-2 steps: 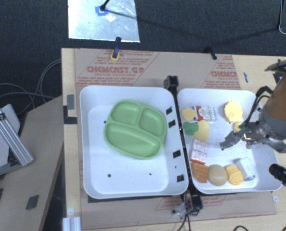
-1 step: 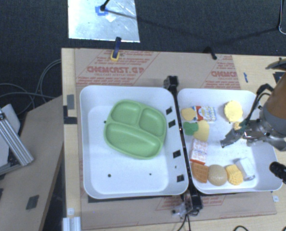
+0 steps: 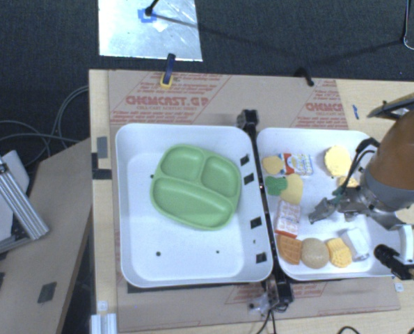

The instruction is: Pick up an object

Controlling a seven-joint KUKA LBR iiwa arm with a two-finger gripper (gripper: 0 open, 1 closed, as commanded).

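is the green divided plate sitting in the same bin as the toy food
No, the green divided plastic plate lies in the left white bin, while the toy food pieces lie in the right white bin.

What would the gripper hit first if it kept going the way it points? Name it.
The gripper points toward the view's left, so the red-and-white packet lying flat in the right bin looks first in line. Its height above the bin is unclear, so it might pass over.

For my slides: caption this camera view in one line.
KUKA arm's gripper hovers in the right bin among toy foods; green divided plate sits in the left bin.
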